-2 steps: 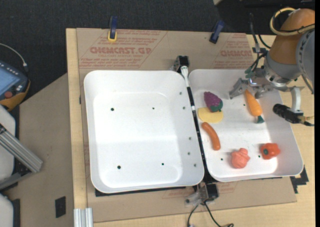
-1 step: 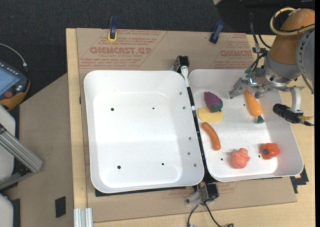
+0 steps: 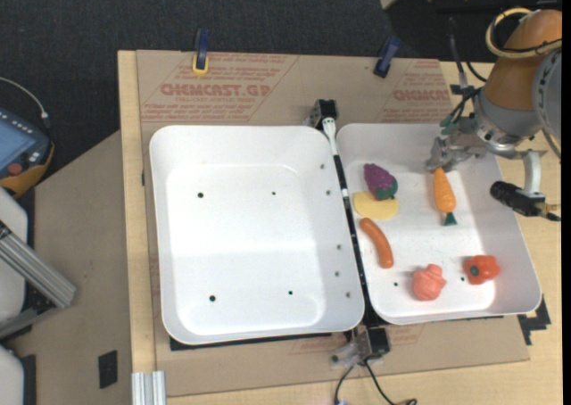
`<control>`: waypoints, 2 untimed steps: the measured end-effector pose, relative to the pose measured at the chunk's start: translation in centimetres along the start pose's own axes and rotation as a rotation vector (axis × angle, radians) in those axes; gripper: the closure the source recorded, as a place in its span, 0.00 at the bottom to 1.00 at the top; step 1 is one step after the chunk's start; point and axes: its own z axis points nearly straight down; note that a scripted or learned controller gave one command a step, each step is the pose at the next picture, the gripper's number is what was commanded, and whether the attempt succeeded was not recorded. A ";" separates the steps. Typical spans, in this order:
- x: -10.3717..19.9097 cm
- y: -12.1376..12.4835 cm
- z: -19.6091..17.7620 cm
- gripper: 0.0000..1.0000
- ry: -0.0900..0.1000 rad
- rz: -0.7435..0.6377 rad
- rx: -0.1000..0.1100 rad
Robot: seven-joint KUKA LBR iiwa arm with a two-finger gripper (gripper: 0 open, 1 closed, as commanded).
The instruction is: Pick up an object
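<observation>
From my station I see the end effector point(image 3: 443, 155) low over the far edge of the right bin point(image 3: 508, 292), just above the green-free tip of the carrot point(image 3: 442, 191); whether it is spread or pressed together I cannot tell, since the metal parts blur into one grey cluster at this slant. The carrot looks like the likeliest target (my judgement only, the task names no particular thing). It lies flat on the bin floor, long axis running roughly away from the camera toward it, orange end pointing up at the end effector and its small green stem pointing toward the near side. Near it, to the left, sit the purple eggplant point(image 3: 381, 180) and the yellow piece point(image 3: 376, 208) touching or nearly touching each other, with the sausage point(image 3: 377, 242) below them; the pink toy point(image 3: 428, 282) and the red tomato point(image 3: 481, 268) lie near the front wall. The left bin point(image 3: 178, 243) holds none of the toys. What worries me: the end effector is over the very tip rather than the middle, so a closing pinch could squeeze the tapered end out and send the carrot skidding. A descent this close to the bin's back wall could also catch the rim, and a smooth rounded plastic body slips easily if gripped along its length rather than across.
</observation>
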 end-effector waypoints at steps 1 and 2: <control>7.9 -1.7 -0.2 1.00 0.005 -0.006 0.005; 4.1 -7.6 -5.1 1.00 0.002 0.004 0.004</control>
